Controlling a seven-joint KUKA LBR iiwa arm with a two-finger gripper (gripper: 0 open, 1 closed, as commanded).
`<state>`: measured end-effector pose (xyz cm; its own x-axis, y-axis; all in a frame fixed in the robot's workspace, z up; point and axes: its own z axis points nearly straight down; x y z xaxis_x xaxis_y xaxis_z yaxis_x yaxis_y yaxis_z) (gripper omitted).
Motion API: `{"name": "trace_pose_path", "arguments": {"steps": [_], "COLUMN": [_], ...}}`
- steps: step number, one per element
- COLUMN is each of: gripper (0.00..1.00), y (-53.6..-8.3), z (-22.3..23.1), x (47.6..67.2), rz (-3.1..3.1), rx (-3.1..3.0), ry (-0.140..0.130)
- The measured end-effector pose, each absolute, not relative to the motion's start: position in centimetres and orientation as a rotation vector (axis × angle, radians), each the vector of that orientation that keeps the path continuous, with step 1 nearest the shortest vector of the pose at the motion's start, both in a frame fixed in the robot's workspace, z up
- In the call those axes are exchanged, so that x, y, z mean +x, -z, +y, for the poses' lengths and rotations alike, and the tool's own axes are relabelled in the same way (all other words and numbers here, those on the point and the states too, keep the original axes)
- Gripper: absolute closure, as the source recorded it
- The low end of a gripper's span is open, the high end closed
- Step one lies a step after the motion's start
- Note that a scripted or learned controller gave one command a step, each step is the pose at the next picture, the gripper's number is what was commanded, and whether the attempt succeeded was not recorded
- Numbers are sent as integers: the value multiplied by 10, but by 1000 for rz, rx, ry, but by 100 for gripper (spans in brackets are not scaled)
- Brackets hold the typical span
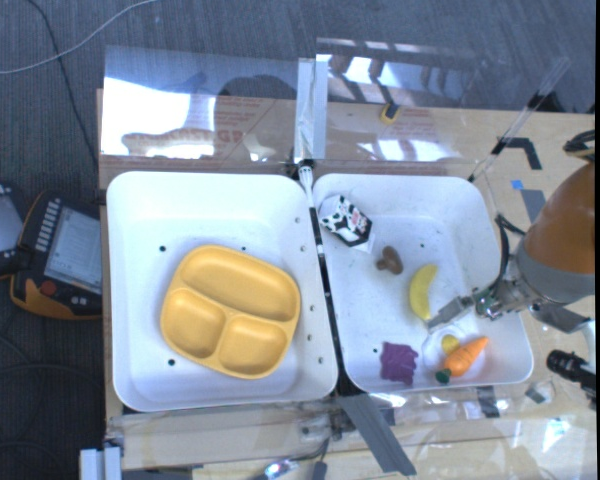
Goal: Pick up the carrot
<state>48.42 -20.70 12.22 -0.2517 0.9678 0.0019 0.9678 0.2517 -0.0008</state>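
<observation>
The orange carrot (467,355) with a green top lies in the front right corner of the right bin (435,190), pointing up and to the right. My gripper (452,312) reaches in from the right and hovers just above and to the left of the carrot, between it and a yellow banana (422,291). Nothing shows in its grasp. The arm's orange band (576,230) stands over the bin's right wall.
The right bin also holds a black-and-white cow toy (345,221), a small brown piece (389,260), a purple piece (399,361) and a small yellow-white item (449,344) touching the carrot. A yellow divided plate (230,310) lies in the left bin (140,208).
</observation>
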Motion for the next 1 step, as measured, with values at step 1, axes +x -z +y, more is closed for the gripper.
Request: {"name": "trace_pose_path", "arguments": {"steps": [1], "gripper": [0], "y": [-135], "z": [-210], "x": [484], "rz": [-2591], "rx": [-1779], "ry": [-5]}}
